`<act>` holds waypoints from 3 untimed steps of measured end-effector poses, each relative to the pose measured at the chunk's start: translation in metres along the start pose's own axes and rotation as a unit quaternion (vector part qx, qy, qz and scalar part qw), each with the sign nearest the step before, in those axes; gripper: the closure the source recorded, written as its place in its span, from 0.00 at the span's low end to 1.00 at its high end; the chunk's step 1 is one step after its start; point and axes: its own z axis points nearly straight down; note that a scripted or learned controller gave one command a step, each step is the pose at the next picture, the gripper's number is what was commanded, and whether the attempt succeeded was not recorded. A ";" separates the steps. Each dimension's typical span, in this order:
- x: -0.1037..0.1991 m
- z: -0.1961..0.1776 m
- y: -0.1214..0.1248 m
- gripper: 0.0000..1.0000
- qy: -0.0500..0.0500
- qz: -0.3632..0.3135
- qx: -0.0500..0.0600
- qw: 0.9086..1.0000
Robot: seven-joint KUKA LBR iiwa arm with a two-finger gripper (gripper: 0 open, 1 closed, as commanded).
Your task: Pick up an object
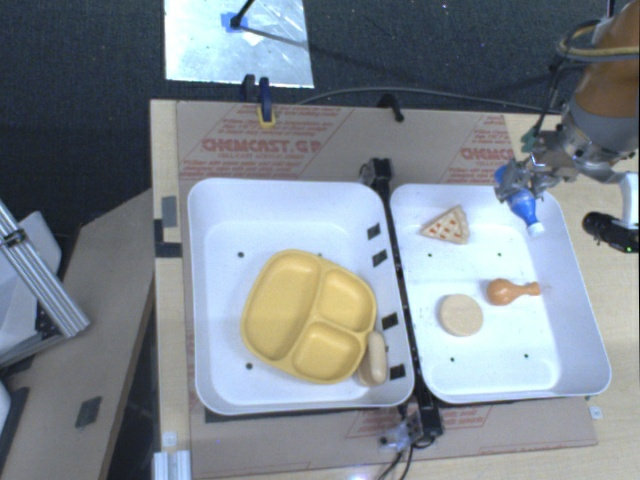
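My gripper (524, 200) hangs over the far right corner of the right bin (575, 268), closed on one blue object (526, 210). That bin contains three items: one pizza slice (446, 226), one round biscuit (461, 315), one orange drumstick (511, 290). The left bin (215, 268) contains two: one yellow divided tray (308, 315) and one bread roll (375, 357) touching it.

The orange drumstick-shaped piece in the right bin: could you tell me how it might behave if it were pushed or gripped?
The orange drumstick-shaped piece has a rounded bulb, so it would probably roll or pivot when nudged. Its narrow end looks easier to pinch, though the smooth, plastic-looking surface may slip. Lying clear of the round beige disc, it probably could roll freely.
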 end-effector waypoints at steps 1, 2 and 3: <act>0.048 -0.008 -0.014 1.00 0.001 0.000 0.000 1.000; 0.097 -0.010 -0.028 1.00 0.000 0.000 0.001 1.000; 0.149 -0.014 -0.048 1.00 0.001 0.000 0.001 1.000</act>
